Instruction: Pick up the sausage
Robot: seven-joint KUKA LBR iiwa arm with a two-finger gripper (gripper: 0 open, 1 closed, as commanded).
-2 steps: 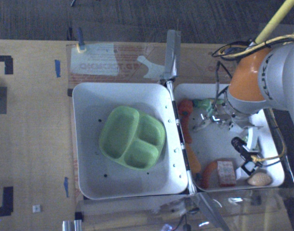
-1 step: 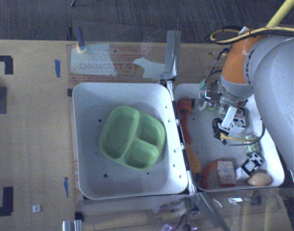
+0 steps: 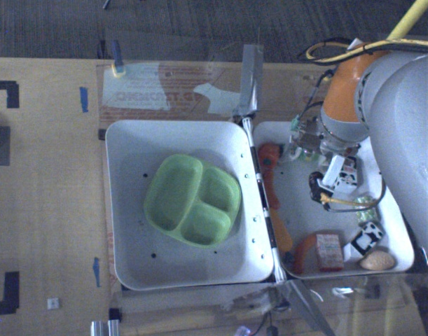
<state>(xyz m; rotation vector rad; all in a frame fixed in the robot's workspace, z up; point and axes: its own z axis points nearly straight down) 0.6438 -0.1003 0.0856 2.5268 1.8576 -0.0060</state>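
A reddish-brown sausage-shaped piece (image 3: pixel 302 252) lies near the front edge of the right bin (image 3: pixel 298 208), touching a small pink box (image 3: pixel 329 250) on its right. My gripper (image 3: pixel 306 148) hangs over the back of the right bin, below the orange-banded wrist (image 3: pixel 343 93), well behind the sausage. Its tips are hidden among the wrist hardware. Nothing shows held in it.
A red-orange item (image 3: pixel 268 155) sits at the right bin's back left, with a long orange piece (image 3: pixel 278 224) along the left wall. A black-and-white object (image 3: pixel 368 238) and a tan lump (image 3: pixel 377 260) lie front right. The left bin (image 3: pixel 126 152) holds a green divided plate (image 3: pixel 192 199).
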